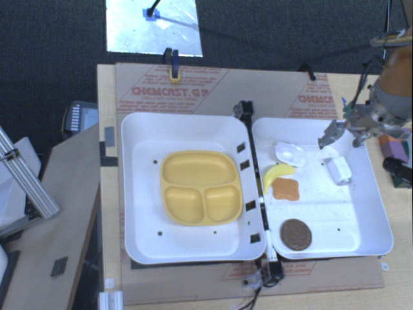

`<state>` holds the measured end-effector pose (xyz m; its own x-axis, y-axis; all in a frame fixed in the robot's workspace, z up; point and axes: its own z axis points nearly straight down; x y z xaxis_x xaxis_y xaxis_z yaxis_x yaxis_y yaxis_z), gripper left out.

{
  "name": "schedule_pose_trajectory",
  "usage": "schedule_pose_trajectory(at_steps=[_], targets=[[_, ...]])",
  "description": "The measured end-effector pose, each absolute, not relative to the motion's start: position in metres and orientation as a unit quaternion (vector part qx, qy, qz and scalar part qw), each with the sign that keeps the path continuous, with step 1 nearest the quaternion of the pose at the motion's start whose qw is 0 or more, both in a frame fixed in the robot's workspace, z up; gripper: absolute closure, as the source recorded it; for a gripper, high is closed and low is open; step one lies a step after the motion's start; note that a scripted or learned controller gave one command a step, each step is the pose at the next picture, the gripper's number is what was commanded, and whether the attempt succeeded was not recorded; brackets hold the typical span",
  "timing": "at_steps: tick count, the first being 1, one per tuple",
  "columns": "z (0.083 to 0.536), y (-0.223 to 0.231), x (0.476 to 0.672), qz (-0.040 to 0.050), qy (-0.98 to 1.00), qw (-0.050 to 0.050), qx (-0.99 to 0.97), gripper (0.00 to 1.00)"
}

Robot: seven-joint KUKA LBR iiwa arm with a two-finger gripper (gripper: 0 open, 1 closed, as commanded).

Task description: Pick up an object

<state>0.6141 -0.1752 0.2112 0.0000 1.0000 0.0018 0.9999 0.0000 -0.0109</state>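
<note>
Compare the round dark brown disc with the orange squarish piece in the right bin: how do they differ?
The round dark brown disc is circular; the orange squarish piece has blunt corners. The disc looks somewhat larger than the orange piece. The disc lies alone near the front of the right white bin, while the orange piece sits against a yellow banana-shaped piece. Both lie flat, apart from the gripper.

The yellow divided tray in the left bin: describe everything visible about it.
The yellow tray looks like smooth moulded plastic, a rounded rectangle with three compartments: one long section across the far side and two smaller ones on the near side, split by raised ridges. It lies flat and right side up, slightly rotated, near the middle of the left bin, resting on the bin floor. Nothing lies in its compartments, and nothing else touches it.
</note>
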Motion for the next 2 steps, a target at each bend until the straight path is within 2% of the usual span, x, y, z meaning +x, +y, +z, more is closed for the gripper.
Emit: schedule_pose_trajectory(at_steps=[1,2], targets=[[0.219,-0.175,0.617,-0.0004,-0.708,-0.001,-0.706,0.00],[0.162,-0.168,0.623,0.0003,-0.709,0.000,-0.705,0.00]])
